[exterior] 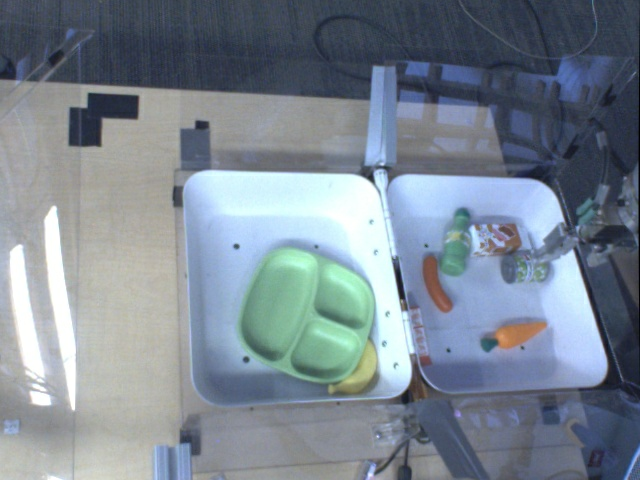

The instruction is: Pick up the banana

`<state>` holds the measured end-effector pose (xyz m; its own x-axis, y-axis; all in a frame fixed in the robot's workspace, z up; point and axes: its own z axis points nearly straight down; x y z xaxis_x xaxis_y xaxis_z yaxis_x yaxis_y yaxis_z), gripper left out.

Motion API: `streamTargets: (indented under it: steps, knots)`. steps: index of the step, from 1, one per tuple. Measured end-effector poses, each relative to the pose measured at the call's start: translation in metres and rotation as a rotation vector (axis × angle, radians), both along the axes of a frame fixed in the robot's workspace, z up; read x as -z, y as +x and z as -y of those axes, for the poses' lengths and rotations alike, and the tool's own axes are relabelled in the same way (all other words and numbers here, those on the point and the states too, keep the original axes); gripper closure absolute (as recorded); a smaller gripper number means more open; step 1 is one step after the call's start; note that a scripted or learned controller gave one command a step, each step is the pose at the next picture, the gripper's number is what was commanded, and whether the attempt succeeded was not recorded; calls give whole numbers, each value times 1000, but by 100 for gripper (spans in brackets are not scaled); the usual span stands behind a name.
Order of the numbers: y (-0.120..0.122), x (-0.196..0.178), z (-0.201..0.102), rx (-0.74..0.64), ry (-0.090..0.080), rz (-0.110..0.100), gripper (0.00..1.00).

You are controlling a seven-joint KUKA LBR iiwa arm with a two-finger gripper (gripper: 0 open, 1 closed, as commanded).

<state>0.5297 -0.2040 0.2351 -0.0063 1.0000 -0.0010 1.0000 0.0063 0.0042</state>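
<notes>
The yellow banana (358, 371) lies in the left bin (215, 208) at its front right corner, partly tucked under the rim of a green divided plate (308, 312). My gripper (556, 240) reaches in over the right rim of the right bin (520, 193), far from the banana. It hovers just above and to the right of a small can (524, 268). Nothing shows between its tips.
The right bin holds a green bottle (457, 242), a brown-and-white packet (495, 237), a red sausage (437, 283) and an orange carrot (515, 335). A metal divider post (382, 118) stands behind the gap between the bins.
</notes>
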Motion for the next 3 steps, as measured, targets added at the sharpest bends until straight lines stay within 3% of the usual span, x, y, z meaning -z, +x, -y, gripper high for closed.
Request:
streamTargets:
  steps: [1,2,3]
  knots:
    - [47,122,0,-72,0,-1,0]
    - [18,131,1,-150,0,0,0]
    - [38,135,-2,-197,-7,12,0]
